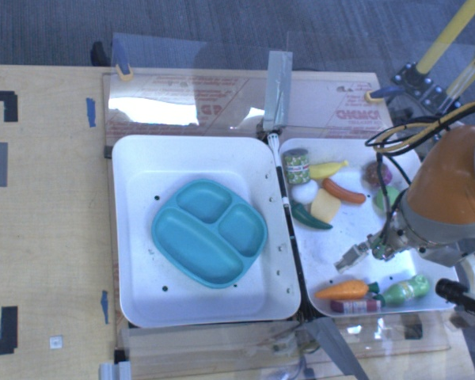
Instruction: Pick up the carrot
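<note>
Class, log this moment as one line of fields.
task: pick up carrot | hand: above right bin, apart from carrot | carrot: near front wall | status: not grasped

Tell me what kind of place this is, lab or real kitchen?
Likely a robot lab test bench: two white bins on a plywood bench, toy food like the carrot, and a cabled arm reaching in.

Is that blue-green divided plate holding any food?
Empty. The divided plate lies flat in the left bin, and all three of its compartments show bare surface. The toy foods lie in the right bin.
</note>
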Controlling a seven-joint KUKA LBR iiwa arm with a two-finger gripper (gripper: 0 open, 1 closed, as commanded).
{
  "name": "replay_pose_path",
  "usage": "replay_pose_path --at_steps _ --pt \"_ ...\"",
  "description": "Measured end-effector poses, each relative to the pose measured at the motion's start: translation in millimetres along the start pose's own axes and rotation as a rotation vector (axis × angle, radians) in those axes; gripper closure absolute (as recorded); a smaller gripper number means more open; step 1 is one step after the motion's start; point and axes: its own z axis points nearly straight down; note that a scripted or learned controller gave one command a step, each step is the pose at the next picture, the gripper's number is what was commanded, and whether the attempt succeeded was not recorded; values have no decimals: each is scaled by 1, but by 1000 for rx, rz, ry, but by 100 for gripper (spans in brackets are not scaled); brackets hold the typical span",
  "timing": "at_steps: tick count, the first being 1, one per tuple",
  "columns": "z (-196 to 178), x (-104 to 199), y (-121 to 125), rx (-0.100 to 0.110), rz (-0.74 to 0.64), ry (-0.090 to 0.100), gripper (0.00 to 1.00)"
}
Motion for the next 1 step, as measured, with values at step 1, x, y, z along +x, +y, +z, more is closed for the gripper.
replay_pose_path --at_steps 1 --pt "38 15 6 -3 -129 -2 0"
